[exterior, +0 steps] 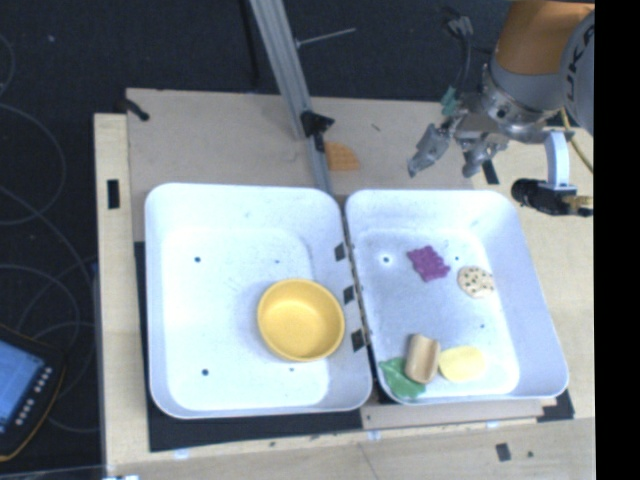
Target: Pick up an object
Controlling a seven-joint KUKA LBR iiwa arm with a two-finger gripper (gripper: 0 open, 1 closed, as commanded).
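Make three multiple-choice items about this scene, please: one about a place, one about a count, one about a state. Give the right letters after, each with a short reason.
1. Where is the yellow bowl?
A. in the left bin
B. in the right bin
C. on the bench outside the bins

2. How many things lie in the right bin?
A. two
B. five
C. eight

3. What is between the gripper's fingers?
A. the cookie
B. the purple piece
C. nothing

Answers:
1. A: the bowl sits in the left bin, near the wall it shares with the right bin.
2. B: a purple piece, a cookie, a tan cylinder, a yellow lump and a green piece.
3. C: the gripper hangs open above the far rim of the right bin, with a bare gap between its fingers.
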